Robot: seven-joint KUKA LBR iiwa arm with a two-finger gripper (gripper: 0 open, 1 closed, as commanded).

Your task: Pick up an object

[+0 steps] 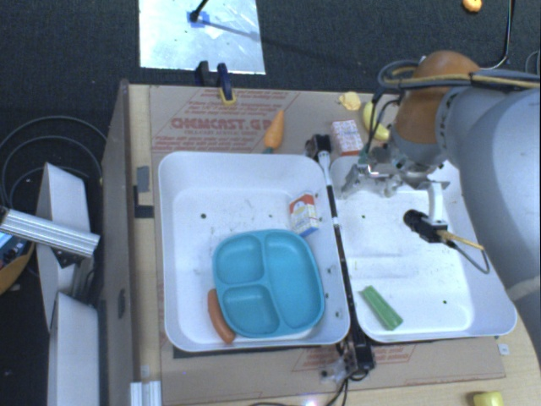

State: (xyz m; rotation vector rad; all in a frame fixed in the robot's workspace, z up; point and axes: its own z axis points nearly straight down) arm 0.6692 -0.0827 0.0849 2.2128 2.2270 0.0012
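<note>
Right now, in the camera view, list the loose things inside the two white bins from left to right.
Orange sausage → small carton → green block. The blue divided plate spans the first two, so it is left out of the order.

A robotics lab: a grey robot arm (pixel 499 167) hangs over a cardboard-topped bench (pixel 194 112), with aluminium extrusion (pixel 51 233) and coiled cables (pixel 25 142) beside its left edge.

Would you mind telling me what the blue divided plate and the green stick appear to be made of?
The blue divided plate looks like moulded plastic: smooth, uniform colour, rounded ridges. The green stick is perhaps plastic, matte; too small to be sure.
</note>
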